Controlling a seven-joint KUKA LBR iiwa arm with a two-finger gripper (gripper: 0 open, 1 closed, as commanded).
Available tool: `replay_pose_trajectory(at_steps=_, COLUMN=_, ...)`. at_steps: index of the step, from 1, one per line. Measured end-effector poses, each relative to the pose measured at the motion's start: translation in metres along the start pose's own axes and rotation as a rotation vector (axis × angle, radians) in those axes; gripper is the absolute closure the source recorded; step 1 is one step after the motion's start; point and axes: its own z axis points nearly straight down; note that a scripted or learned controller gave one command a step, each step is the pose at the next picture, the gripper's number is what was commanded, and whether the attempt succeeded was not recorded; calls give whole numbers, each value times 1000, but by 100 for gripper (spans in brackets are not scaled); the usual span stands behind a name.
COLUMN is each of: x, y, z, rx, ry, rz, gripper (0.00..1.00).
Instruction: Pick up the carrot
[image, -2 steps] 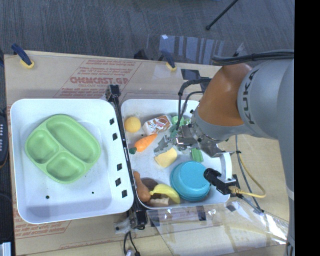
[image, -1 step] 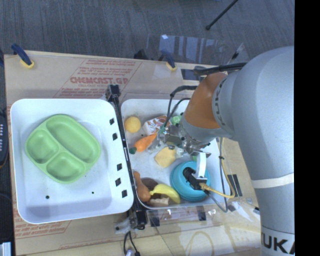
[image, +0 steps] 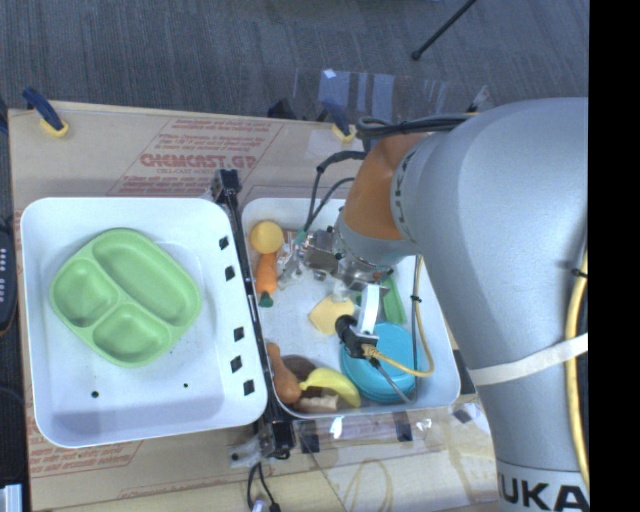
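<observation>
Two white bins side by side on a tabletop covered with printed cardboard. In the left bin, a green divided plate, lying flat toward the bin's left half. In the right bin, the carrot along the left wall, lengthwise, just below a yellow round fruit and touching or nearly touching it. Grey arm with orange band reaching in from the right, covering much of the right bin. Tool low over the bin's upper middle, just right of the carrot, apart from it; nothing seen between its tips. Whether wide or narrow: cannot tell. Below the tool, a pale yellow wedge; further down, a blue bowl, a banana, and a brown piece near the bin's lower left corner.
</observation>
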Motion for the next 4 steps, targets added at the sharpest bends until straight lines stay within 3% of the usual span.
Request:
replay_pose_trajectory(at_steps=1, x=0, y=-1, z=-9, rx=8, ry=0, rz=-7, gripper=100)
replay_pose_trajectory(at_steps=2, x=0, y=-1, z=-9, rx=8, ry=-1, rz=-7, gripper=0)
replay_pose_trajectory(at_steps=3, x=20, y=44, z=-1, rx=28, ry=0, rz=96, gripper=0)
replay_pose_trajectory(at_steps=4, x=10, y=29, z=0, rx=5, ry=3, rz=-103, gripper=0)
